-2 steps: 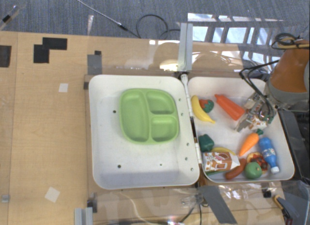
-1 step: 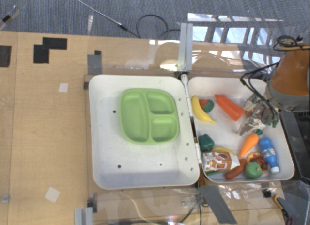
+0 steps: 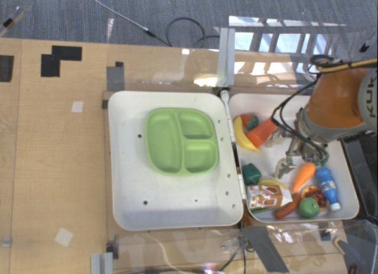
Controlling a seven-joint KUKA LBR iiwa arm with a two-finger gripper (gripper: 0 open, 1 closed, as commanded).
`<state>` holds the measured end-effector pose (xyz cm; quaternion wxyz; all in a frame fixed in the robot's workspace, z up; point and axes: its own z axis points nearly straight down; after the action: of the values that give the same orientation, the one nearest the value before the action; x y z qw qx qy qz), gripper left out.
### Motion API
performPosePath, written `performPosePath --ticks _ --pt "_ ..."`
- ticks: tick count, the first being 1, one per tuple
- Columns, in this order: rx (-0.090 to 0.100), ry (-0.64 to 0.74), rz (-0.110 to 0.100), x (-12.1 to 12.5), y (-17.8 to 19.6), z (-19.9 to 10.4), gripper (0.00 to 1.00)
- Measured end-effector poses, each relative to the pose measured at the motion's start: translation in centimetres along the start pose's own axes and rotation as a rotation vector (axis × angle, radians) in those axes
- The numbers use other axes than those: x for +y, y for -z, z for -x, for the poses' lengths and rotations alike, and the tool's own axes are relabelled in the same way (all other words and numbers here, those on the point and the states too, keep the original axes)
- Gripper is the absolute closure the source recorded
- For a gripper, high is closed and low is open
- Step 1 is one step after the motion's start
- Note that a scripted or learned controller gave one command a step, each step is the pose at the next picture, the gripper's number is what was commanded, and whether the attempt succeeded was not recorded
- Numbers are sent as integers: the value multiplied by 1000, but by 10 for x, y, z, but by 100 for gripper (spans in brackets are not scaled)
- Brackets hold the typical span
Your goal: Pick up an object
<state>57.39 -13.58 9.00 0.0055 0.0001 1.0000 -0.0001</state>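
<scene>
1. My gripper (image 3: 287, 165) hangs over the right bin (image 3: 348, 208), fingers spread, pinching nothing.
2. The tapered orange carrot (image 3: 303, 176) lies just right of it.
3. Bare white floor left of the carrot.

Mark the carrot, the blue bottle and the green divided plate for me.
carrot (image 3: 303, 176): camera view, middle of its orange body.
blue bottle (image 3: 326, 185): camera view, its blue body.
green divided plate (image 3: 162, 140): camera view, floor of its long left compartment.

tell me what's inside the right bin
The right bin holds a banana, carrot, blue bottle, green apple and snack packet. The arm covers its upper right part.
</scene>
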Motion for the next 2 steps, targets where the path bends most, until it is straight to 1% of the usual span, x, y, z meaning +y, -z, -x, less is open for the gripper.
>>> performPosePath --ticks 1,2 --pt "-1 -15 -1 -3 -3 76 0" --pt "0 56 -3 -55 27 31 0"
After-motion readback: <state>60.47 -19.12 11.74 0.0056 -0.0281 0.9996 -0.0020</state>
